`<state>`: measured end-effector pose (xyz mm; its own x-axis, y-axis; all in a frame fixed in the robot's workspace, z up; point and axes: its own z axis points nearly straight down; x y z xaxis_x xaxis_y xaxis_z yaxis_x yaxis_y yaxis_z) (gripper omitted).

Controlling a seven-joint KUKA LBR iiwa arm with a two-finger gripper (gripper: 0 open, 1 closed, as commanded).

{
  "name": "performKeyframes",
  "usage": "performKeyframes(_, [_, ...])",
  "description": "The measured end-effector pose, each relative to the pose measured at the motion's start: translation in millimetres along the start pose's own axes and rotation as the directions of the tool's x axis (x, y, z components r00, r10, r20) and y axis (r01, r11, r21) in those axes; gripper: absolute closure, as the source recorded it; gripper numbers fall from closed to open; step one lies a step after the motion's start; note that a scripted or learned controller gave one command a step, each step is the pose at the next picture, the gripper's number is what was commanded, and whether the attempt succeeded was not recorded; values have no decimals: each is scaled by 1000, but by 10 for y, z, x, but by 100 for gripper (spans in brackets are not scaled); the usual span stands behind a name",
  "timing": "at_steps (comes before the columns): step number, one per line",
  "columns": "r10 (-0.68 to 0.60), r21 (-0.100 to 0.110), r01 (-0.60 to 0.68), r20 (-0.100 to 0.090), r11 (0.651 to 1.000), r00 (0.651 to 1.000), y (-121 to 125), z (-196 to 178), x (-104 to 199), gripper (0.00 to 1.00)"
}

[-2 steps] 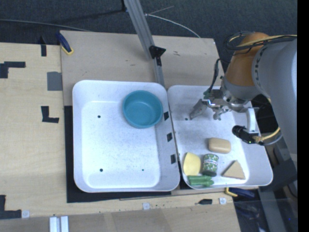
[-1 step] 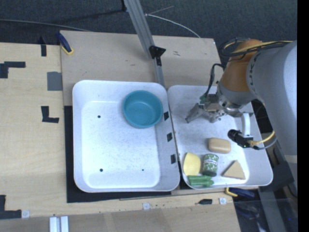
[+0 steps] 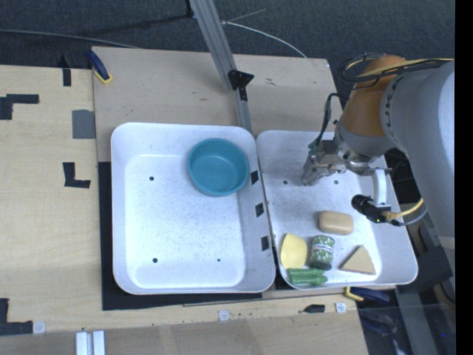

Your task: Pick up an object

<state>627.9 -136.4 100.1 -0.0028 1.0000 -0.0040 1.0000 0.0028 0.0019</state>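
1. Gripper (image 3: 316, 173): hanging over the right bin (image 3: 284, 154)'s upper part; finger state impossible to tell.
2. Tan block (image 3: 335, 222), yellow piece (image 3: 293, 251), green can (image 3: 321, 251), tan wedge (image 3: 358, 261), green stick (image 3: 307, 276): lying along that bin's near end.
3. Blue bowl (image 3: 217, 166): sitting in the left bin (image 3: 148, 220).

Tan block (image 3: 335, 222): rounded, flat, nearest below the hand (image 3: 316, 173).
Green can (image 3: 321, 251): upright, further below.
Yellow piece (image 3: 293, 251): beside can.
Tan wedge (image 3: 358, 261): flat, lower right.
Blue bowl (image 3: 217, 166): upright, left of hand.
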Motion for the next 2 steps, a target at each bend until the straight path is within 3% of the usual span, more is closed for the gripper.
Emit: performKeyframes(2, [0, -1, 0, -4, 1000, 1000, 5, -880, 43, 100])
